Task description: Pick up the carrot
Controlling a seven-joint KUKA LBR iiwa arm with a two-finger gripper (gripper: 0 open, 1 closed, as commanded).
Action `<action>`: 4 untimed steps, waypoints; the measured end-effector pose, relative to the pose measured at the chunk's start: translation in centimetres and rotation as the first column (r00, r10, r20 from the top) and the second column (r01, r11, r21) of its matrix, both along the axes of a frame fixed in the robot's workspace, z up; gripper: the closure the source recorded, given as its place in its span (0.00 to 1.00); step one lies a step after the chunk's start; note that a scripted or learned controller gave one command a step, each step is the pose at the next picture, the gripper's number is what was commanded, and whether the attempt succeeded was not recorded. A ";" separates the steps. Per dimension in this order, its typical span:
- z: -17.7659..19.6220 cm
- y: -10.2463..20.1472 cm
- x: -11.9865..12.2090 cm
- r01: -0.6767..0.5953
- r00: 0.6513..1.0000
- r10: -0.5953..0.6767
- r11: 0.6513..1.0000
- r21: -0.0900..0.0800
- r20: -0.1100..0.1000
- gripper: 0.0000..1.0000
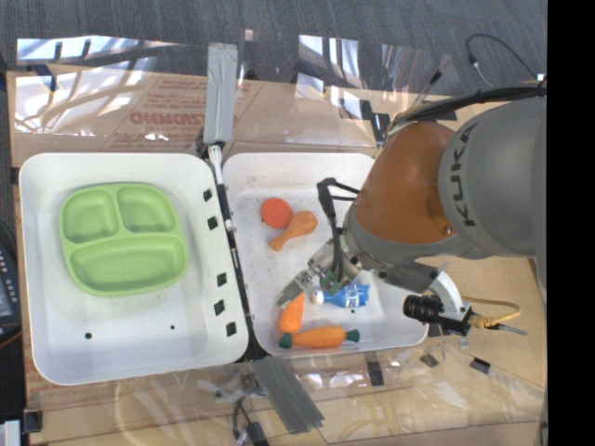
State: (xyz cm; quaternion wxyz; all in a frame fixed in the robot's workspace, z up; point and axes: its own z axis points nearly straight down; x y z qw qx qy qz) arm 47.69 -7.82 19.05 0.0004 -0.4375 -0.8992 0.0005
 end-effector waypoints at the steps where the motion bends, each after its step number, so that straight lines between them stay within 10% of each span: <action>1: 0.0 0.0 0.0 0.000 1.000 0.000 1.000 0.000 0.000 0.00; 2: -10.0 -3.0 -0.1 -0.257 0.966 0.257 0.966 0.003 -0.003 0.00; 3: -10.0 -6.7 0.0 0.117 0.993 -0.117 0.993 0.000 0.000 0.00; 4: -9.9 -11.0 0.1 0.312 0.950 -0.312 0.950 0.001 0.002 0.00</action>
